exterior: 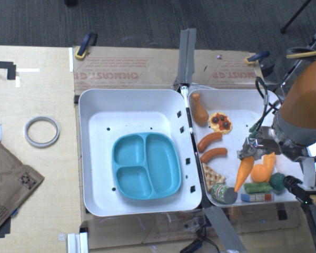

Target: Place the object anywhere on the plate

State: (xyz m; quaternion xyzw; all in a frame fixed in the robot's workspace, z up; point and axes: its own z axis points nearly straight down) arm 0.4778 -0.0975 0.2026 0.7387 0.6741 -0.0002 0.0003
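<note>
arm poised over crowded toy-food bin, plate waits next door

a grey arm (300, 107) with an orange band reaches in from the right and hangs over the right bin (237, 96), its gripper (251, 148) low among the toy food there. the fingers are dark and tangled with cables from this angle; whether they are spread or closed cannot be told, and nothing is plainly seen between them.

directly at the gripper lies a carrot (244, 174), slanting down and to the left, its upper end touching or just under the fingertips (the contact itself is too murky to call). beside it, to the right, sit an orange piece (264, 168) and a dark green item (277, 181), with a small tube (256, 197) below them along the bin's near wall.

further left in the same bin are two sausages (210, 146), one above the other, a drumstick (199, 109) near the far corner, a small pizza round (220, 122), a pizza slice (211, 175) and a can (221, 193) lying on its side.

the blue plate (146, 165), split into three compartments, rests in the left bin (95, 141), well apart from the gripper. on the bench to the left are a tape ring (41, 130) and a brown box (8, 178).
</note>
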